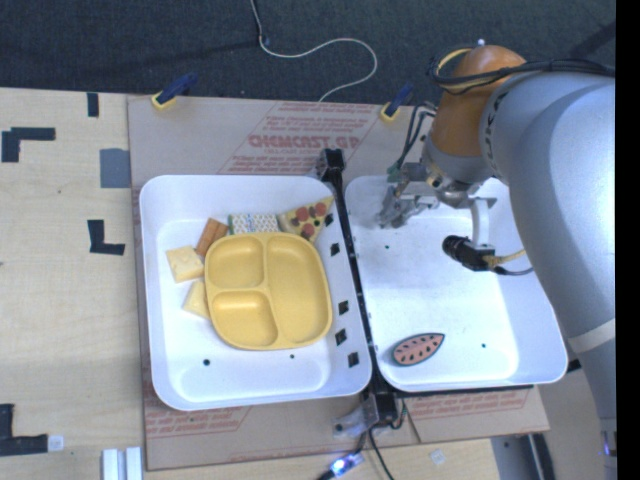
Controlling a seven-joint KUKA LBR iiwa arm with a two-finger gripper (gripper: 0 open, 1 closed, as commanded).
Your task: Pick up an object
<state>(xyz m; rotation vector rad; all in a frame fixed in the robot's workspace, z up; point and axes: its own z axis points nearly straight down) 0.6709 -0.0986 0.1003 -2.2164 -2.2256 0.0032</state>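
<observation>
**Claw low in right bin**

The leaf toy (416, 349) lies flat near the right bin's (520, 360) front edge, well apart from the claw (396, 211), which hangs at the far-left corner; whether it is open I cannot tell. A yellow tray (268, 290) sits in the left bin (160, 268).

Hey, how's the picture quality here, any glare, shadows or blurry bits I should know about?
Camera view: lighting is even and soft, with only faint shadows under the yellow plate and the gripper. The white bins look bright but not blown out. The big grey arm near the lens is soft. Small food pieces beside the plate are too coarse to identify; the gripper's detail is muddy.
</observation>
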